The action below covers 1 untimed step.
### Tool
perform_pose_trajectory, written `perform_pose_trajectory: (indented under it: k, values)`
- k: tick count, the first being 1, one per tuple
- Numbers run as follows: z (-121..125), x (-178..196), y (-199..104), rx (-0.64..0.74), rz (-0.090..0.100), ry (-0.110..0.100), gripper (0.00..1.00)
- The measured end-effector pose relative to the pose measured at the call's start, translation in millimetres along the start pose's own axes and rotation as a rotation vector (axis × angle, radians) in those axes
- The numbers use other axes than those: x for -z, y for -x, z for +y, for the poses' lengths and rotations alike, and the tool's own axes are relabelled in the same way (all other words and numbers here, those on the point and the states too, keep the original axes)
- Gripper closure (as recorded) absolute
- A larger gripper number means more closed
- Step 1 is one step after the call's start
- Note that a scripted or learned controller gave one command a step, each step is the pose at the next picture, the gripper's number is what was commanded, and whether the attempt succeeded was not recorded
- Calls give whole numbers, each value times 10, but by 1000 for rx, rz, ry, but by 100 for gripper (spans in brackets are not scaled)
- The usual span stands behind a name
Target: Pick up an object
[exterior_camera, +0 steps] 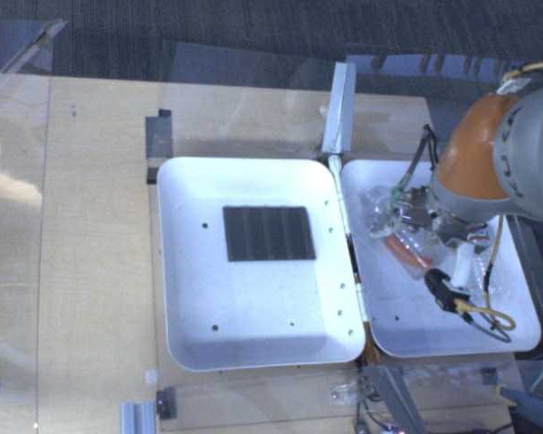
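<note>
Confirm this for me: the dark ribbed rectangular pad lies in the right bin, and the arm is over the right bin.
Not quite. The camera view shows the dark ribbed pad lying in the left bin, not the right bin. The arm is over the right bin, as you said.

My arm (516,152) comes in from the right side of the view and bends downward. I see its grey body and the orange band (471,156) just above the wrist. The gripper (407,224) is low, under the wrist, and points to the left. Black and yellow cables (466,301) hang beside the wrist.
</note>
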State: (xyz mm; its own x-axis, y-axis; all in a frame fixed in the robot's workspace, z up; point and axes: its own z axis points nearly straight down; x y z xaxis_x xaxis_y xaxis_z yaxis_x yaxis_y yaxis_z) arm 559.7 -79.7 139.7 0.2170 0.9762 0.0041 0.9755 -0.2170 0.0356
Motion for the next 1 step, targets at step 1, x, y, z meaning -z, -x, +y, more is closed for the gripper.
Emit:
perform_pose_trajectory:
  k: [1]
  values:
    - [223,-126,19,96,-4,32,0]
